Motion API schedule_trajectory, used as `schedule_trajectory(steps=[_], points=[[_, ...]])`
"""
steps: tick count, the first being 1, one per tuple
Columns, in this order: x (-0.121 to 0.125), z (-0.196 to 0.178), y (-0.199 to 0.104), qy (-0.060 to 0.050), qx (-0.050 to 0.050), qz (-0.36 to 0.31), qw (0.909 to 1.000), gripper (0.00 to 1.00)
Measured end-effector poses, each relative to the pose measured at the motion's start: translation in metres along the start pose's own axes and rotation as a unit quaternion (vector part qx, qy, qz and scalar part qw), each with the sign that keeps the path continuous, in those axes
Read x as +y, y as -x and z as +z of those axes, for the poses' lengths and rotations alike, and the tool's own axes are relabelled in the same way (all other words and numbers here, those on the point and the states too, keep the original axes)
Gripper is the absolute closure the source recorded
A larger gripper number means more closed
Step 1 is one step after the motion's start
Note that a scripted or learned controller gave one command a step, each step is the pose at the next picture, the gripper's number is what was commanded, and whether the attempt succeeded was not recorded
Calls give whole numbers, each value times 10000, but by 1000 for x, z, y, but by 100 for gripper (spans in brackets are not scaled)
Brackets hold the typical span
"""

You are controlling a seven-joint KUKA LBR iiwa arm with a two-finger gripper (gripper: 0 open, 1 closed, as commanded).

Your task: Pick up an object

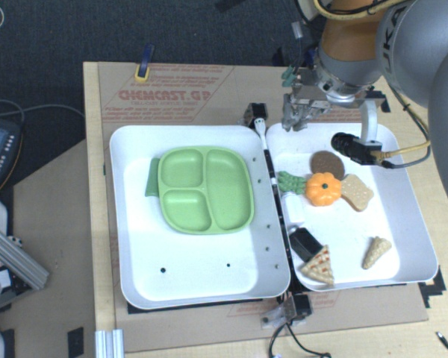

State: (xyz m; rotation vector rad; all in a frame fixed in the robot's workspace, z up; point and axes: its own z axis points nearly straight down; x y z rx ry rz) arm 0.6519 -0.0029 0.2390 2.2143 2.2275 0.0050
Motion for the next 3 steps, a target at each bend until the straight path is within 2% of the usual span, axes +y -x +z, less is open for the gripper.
schedule_trajectory(steps=[2, 3], points=[[-9, 6, -87, -18, -1, 6, 10000, 100], [-9, 17, -80, -29, -12, 33, 10000, 100]])
